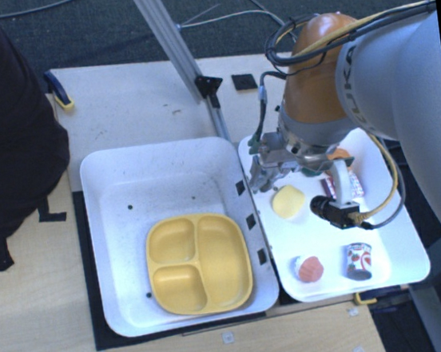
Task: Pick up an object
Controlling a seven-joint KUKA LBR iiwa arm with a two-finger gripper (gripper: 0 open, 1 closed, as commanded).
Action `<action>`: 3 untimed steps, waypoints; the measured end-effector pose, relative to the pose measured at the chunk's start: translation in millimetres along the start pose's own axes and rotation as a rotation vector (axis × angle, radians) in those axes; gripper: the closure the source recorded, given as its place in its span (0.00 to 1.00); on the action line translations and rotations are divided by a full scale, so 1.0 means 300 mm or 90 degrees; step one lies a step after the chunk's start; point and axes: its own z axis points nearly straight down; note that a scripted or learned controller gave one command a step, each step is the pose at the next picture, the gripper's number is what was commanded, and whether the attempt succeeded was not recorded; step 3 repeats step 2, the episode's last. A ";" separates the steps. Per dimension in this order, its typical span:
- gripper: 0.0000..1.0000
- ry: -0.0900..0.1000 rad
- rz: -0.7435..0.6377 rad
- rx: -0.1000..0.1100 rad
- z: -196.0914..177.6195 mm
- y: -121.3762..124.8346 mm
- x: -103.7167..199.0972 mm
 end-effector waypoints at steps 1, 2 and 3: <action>1.00 0.000 -0.001 -0.001 0.021 0.055 0.160; 1.00 0.001 -0.001 -0.002 -0.032 0.082 0.328; 1.00 0.001 -0.001 -0.002 -0.032 0.082 0.328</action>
